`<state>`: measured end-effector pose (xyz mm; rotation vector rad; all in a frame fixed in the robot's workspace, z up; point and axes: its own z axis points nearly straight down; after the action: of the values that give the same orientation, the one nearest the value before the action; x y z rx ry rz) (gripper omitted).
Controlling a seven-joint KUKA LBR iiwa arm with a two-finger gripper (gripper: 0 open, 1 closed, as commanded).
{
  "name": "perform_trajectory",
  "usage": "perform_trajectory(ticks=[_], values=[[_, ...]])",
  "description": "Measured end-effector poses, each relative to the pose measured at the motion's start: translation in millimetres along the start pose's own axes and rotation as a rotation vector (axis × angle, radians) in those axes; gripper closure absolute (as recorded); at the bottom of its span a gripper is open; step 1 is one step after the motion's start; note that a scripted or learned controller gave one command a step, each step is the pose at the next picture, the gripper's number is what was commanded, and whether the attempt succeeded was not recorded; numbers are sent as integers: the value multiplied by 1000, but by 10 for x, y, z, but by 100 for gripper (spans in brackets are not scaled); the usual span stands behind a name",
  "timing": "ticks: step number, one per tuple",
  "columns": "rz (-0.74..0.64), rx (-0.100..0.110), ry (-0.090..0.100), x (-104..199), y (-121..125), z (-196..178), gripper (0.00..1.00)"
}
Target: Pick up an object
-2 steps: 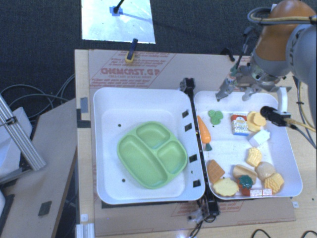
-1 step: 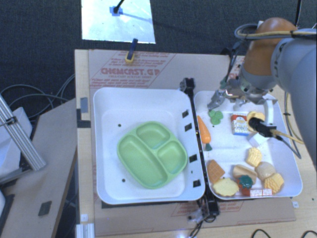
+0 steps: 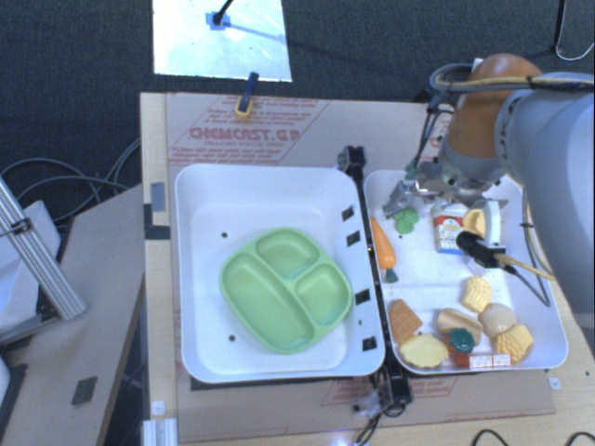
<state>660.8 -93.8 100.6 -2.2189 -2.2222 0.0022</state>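
Two white bins (image 3: pixel 195 249): one green tray (image 3: pixel 284 289), one carrot (image 3: pixel 383 243).

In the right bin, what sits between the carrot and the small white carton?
In the camera view, a small green broccoli piece lies between the carrot and the white carton, just under the end effector; otherwise bare bin floor.

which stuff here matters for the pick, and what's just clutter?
In play:
gripper, down at the top of the right bin
small green piece just under it
carrot, corn, white carton and the other toy foods in that bin

Lying about:
green divided plate in the left bin
yellow and blue clamp on the board behind
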Motion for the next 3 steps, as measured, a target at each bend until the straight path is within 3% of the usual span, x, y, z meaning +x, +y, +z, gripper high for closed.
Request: perform_trajectory(ticks=[1, 2, 3], values=[[-1, -3, 0, 3, 8, 159, 0], [-1, -6, 0, 5, 19, 40, 100], [2, -7, 0, -12, -69, -491, 100]])
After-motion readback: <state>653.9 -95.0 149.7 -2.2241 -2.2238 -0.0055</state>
